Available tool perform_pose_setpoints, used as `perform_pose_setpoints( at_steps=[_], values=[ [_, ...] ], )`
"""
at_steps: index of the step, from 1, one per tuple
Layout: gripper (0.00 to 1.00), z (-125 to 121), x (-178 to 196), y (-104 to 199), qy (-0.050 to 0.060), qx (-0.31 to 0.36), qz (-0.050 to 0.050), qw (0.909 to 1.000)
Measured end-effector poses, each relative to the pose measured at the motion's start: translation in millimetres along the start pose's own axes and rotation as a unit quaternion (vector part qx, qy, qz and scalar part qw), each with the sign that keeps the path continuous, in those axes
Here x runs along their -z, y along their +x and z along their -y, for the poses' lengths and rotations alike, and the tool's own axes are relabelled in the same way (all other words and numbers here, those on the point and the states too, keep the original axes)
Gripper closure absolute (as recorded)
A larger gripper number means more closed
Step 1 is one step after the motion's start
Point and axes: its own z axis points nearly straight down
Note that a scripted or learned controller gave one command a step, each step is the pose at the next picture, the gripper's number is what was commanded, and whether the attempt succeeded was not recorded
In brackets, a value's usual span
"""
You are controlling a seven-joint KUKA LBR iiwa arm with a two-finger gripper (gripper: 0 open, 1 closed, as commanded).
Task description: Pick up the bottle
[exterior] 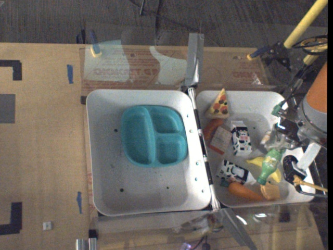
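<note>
Reaching into the right bin [258, 125], gripper [281, 139] hangs just above the bottle [267, 165]. Claw state: cannot tell. Next: descend, clamp bottle, lift.

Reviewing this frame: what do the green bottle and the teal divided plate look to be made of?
The green bottle in the right white bin looks like translucent glossy plastic: light shows through its body, though glass can't be excluded. The teal divided plate in the left white bin looks like opaque moulded plastic with a soft sheen and rounded compartment edges.

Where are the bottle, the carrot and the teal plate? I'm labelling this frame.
bottle [269, 166], camera view, on its green body.
carrot [244, 191], camera view, mid-length.
teal plate [139, 134], camera view, in its large left compartment.
</note>
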Motion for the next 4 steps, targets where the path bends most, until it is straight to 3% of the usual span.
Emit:
perform_pose_setpoints(
  at_steps=[1, 4],
  values=[
    [1.00, -21, 141, -58, -0.002, 0.093, 0.000, 0.9957],
    [1.00, -24, 172, -57, -0.007, 0.095, 0.002, 0.9955]
  ],
)
